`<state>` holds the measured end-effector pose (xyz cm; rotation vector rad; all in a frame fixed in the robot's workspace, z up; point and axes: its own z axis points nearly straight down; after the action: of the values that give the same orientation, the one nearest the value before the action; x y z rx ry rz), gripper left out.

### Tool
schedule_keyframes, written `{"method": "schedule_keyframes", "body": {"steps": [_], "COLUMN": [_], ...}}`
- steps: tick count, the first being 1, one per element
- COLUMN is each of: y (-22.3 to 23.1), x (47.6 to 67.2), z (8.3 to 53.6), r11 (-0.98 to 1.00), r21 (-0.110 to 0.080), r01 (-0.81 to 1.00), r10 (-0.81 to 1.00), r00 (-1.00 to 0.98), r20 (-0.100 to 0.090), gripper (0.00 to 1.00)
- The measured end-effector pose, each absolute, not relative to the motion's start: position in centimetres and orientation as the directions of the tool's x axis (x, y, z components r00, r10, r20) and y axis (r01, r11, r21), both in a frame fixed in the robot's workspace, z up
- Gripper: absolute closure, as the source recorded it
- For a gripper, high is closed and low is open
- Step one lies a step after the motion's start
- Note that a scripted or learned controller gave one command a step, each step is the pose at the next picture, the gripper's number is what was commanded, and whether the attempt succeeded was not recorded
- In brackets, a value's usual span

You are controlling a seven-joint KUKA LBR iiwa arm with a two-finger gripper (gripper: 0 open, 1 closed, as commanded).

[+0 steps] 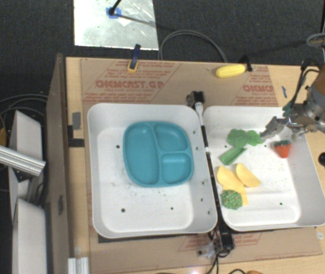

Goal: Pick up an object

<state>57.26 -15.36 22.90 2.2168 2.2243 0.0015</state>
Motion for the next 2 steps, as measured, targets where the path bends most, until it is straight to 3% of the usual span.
{"method": "schedule_keyframes", "body": {"steps": [1, 2], "y": [-11.1, -11.7], "x": [53.3, 53.8], "z": [12.2, 8.3], "r11": [0.003, 0.000], "r21": [-0.008, 0.000], "r01": [1.000, 1.000], "r10": [1.000, 1.000], "r00": [-0.003, 0.000], "r20": [0.004, 0.000], "gripper": [0.00, 0.00]}}
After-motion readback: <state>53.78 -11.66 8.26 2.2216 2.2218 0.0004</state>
